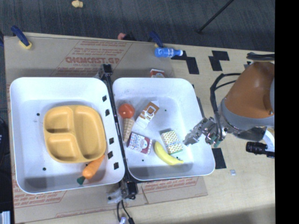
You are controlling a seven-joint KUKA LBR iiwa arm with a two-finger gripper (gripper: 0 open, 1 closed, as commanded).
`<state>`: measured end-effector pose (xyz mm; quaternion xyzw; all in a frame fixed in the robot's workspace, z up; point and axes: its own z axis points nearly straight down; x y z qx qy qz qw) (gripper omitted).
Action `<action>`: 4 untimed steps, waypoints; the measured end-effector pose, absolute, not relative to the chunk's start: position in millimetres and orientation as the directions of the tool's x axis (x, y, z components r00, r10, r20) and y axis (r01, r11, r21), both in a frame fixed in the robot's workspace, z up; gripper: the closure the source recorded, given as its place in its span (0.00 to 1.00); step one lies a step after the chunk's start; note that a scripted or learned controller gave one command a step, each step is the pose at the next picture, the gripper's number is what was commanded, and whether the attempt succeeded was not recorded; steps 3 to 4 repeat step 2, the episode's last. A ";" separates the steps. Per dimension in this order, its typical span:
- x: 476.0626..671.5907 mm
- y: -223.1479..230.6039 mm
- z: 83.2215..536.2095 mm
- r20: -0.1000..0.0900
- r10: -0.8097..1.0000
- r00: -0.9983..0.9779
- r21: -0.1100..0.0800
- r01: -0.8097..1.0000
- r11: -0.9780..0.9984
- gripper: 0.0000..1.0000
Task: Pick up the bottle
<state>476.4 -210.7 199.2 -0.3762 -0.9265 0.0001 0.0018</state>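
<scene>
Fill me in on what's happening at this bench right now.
The robot arm reaches in from the right, its claw hovering over the right edge of the right bin, with nothing visibly held. The blue bottle it is meant to pick up lies on the bench beyond that bin, untouched. The nearest items to the claw are a small box and a banana.

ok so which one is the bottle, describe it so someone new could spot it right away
Start at the right-hand white plastic bin and look beyond its far rim, onto the bare brown cardboard sheet covering the bench. There lies the small blue plastic bottle, on its side, its pale cap end pointing right. Unlike the food items, it sits outside both bins and is the only bright blue container around.
</scene>
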 end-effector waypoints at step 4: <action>477.0 -211.5 204.4 -0.001 0.579 -0.816 0.000 0.579 0.816 1.00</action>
